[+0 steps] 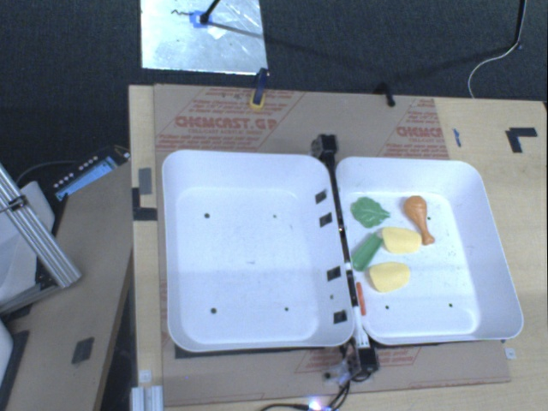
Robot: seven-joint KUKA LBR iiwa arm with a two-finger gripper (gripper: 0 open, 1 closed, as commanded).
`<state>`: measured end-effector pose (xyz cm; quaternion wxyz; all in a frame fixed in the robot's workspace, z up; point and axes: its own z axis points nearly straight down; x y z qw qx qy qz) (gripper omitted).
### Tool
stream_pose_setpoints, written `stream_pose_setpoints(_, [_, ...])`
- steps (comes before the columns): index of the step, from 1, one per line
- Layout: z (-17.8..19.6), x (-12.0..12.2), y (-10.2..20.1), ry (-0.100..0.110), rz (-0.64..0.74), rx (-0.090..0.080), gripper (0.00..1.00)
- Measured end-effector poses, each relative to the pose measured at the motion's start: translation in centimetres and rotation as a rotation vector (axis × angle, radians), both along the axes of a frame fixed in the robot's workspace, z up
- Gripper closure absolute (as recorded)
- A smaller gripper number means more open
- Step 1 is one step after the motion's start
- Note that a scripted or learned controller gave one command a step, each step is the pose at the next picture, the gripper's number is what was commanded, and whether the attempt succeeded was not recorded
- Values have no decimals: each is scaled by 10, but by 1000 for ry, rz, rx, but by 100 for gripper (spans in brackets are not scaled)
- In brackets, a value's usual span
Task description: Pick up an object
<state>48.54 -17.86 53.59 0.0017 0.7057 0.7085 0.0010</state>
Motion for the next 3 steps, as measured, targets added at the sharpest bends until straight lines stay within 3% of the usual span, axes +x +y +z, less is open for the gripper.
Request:
stream_pose_setpoints(2, [-2, 155, -27, -2, 2, -2, 100])
stream_pose_setpoints(3, [0, 116, -21, 1, -2, 0, 100])
